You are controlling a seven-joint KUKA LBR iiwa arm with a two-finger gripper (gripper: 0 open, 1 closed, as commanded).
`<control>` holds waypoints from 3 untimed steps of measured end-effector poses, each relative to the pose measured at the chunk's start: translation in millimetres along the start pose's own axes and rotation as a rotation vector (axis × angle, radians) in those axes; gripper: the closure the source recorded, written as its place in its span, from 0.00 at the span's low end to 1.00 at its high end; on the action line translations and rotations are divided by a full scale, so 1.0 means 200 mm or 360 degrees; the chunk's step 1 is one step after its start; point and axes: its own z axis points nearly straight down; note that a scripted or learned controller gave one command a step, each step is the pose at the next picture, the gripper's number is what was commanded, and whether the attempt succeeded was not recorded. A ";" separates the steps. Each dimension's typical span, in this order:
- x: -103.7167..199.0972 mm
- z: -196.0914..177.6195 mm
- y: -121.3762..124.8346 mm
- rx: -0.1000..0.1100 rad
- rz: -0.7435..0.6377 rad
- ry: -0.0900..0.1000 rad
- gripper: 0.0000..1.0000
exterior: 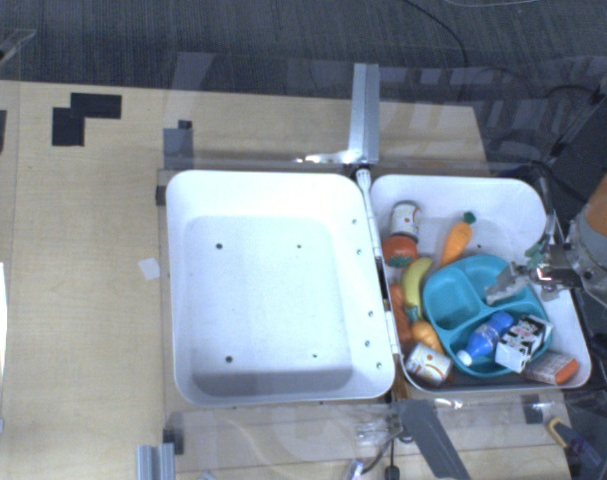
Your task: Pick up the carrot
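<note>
Two white bins are sitting side by side on the bench. The left bin (273,288) is showing bare white floor. The right bin (503,200) is holding all the clutter.

The carrot (456,241) is lying in the right bin, toward its back half, tilted with the green top pointing up-right and the orange tip resting against the back edge of the blue tray (453,303). Nothing is gripping it.

The blue tray is taking up the middle and front of the right bin. Its right compartment is holding a blue bottle (486,336) and a small black-and-white box (523,340); the left compartment is showing bare blue.

Along the bin's left wall: a small jar (404,220) at the back, a banana (416,282) just beside the tray, some orange pieces (421,330) below it, and a can (428,367) lying at the front corner. An orange packet (556,370) is sitting at the front right corner.

The arm is reaching in from the right, with the gripper (513,283) hanging over the tray's right rim, well apart from the carrot. Fingers look empty; whether they are spread or pressed together, cannot tell.
</note>
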 end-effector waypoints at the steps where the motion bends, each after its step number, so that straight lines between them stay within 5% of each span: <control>1: 0.20 0.13 0.30 -0.0001 -0.0052 0.0001 0.00; 2: 0.31 0.40 0.71 0.0001 0.0078 -0.0005 0.00; 3: 0.32 0.34 0.73 -0.0012 0.0062 -0.0005 1.00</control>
